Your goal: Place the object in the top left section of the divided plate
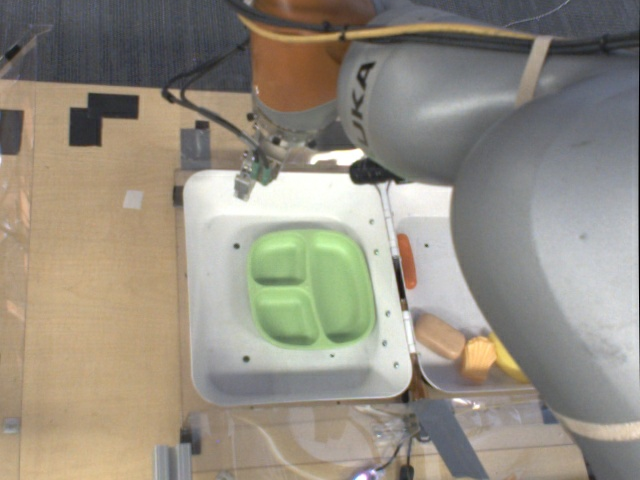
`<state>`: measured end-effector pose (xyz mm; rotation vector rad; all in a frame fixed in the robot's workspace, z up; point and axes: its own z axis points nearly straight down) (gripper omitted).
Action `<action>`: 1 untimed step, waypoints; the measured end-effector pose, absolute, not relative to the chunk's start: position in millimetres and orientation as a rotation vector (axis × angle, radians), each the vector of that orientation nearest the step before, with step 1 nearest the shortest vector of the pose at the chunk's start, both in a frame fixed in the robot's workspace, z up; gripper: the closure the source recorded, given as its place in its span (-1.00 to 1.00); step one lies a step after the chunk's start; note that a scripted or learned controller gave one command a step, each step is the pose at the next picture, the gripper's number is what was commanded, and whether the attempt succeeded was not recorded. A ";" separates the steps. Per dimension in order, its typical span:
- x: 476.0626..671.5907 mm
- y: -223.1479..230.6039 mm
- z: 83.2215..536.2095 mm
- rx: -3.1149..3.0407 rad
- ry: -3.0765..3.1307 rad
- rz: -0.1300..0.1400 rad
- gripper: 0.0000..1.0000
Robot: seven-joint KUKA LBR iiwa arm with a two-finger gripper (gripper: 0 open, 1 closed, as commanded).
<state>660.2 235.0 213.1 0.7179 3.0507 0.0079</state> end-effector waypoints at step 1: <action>661.5 236.6 203.2 0.519 3.090 0.007 1.00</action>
